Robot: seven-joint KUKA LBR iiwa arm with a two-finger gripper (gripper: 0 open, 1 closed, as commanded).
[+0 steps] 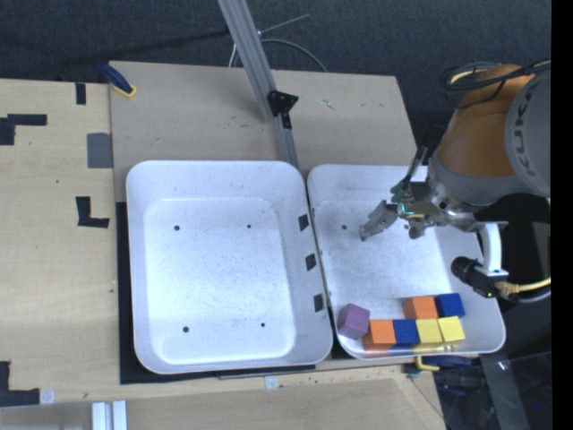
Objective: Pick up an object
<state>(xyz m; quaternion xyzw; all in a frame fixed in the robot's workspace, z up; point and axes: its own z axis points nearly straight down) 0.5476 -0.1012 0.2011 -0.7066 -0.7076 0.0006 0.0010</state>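
Nothing lifted yet; the gripper (394, 219) hangs over the right bin (376, 179), jaws open and empty; the blocks (407, 323) lie clustered at its six o'clock edge, untouched.

You have two bins side by side; blocks (412, 322) cluster in the right bin's (358, 186) near edge, gripper (394, 222) above its middle

Coloured blocks (414, 323) clustered at right bin's (376, 267) near edge: purple, orange, blue, yellow; all resting flat.
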